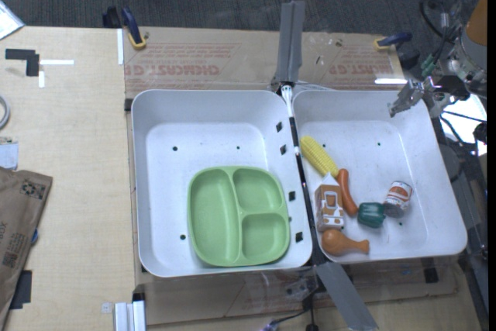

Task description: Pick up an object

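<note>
- Two shallow white plastic bins, the left bin (155,167) and the right bin (418,159), each dotted with small dark holes.
- A pale green three-compartment plastic plate (239,216).
- A yellow toy corn cob (318,155).
- An orange-red toy sausage (346,191).
- A white and orange toy carton (330,208) with brown markings.
- An orange-brown toy drumstick (343,243).
- A dark teal toy block (370,214).
- A white toy can (397,198) with a red-brown band.
- A tan cardboard sheet (201,62) printed with faded red lettering.
</note>
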`<action>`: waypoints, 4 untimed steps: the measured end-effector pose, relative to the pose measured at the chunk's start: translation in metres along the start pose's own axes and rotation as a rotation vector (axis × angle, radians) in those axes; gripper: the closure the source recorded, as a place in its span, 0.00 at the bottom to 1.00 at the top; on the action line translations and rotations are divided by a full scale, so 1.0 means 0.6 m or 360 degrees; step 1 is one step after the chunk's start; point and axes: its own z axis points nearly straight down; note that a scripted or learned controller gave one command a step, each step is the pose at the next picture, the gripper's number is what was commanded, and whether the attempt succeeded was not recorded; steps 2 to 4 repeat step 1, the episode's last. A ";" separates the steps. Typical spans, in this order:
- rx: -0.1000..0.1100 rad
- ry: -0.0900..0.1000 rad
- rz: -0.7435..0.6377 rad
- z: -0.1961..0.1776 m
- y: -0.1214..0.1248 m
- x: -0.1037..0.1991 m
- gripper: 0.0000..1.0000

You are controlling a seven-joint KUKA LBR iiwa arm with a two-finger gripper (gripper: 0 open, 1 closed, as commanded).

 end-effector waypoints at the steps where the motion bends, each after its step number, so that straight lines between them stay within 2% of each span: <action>1: 0.0001 0.0002 0.0339 0.229 -0.129 -0.028 0.00; 4: 0.0001 0.0002 0.0339 0.229 -0.129 -0.028 0.00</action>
